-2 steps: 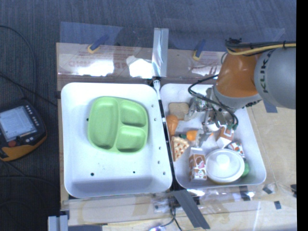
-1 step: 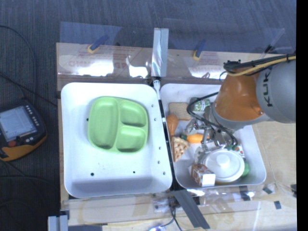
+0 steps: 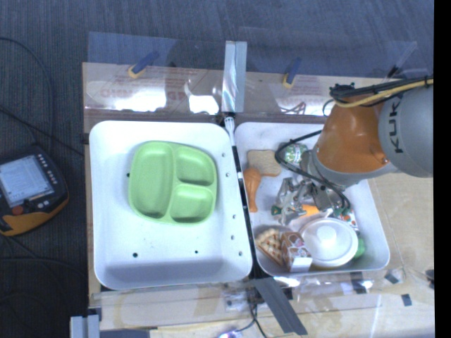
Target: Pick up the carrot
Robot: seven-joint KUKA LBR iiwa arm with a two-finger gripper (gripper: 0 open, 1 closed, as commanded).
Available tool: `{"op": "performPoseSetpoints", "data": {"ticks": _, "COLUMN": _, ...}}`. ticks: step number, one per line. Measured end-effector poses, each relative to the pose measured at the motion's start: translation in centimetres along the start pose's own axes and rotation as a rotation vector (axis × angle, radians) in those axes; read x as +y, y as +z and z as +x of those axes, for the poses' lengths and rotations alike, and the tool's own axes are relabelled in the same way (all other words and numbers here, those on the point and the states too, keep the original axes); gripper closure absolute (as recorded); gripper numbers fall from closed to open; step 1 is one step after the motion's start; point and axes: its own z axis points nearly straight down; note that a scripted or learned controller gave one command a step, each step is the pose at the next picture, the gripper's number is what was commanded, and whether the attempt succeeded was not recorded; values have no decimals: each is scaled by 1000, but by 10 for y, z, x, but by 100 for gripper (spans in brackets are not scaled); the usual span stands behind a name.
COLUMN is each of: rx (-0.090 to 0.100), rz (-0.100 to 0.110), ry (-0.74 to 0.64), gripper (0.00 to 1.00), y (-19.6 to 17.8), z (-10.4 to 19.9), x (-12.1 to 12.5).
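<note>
Overhead, grey arm [image 3: 394,129] reaching in from the right, orange band over the right bin [image 3: 377,220]; gripper [image 3: 304,197] low among the clutter at that bin's middle, grip impossible to tell; carrot [image 3: 251,184] lying by the bin's left wall, left of the gripper and apart from it; green divided plate [image 3: 171,182] sitting in the left bin [image 3: 113,245]; waffle [image 3: 271,245] and white bowl [image 3: 328,241] at the near end

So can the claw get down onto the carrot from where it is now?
Probably yes. The carrot lies uncovered along the right bin's left wall, with nothing on top of it. The claw hangs just to its right over the clutter. The wall close beside the carrot may crowd one finger.
</note>
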Motion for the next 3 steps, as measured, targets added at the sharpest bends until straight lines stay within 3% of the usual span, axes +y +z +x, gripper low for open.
{"op": "performPoseSetpoints", "data": {"ticks": 1, "rx": 14, "rz": -8, "ry": 41, "gripper": 100, "y": 8, "z": 35, "x": 3}}
{"op": "performPoseSetpoints", "data": {"ticks": 2, "rx": 11, "rz": -9, "ry": 5, "gripper": 100, "y": -86, "z": -6, "x": 56}}
{"op": "performPoseSetpoints", "data": {"ticks": 3, "rx": 25, "rz": -12, "ry": -132, "gripper": 100, "y": -40, "z": 41, "x": -11}}
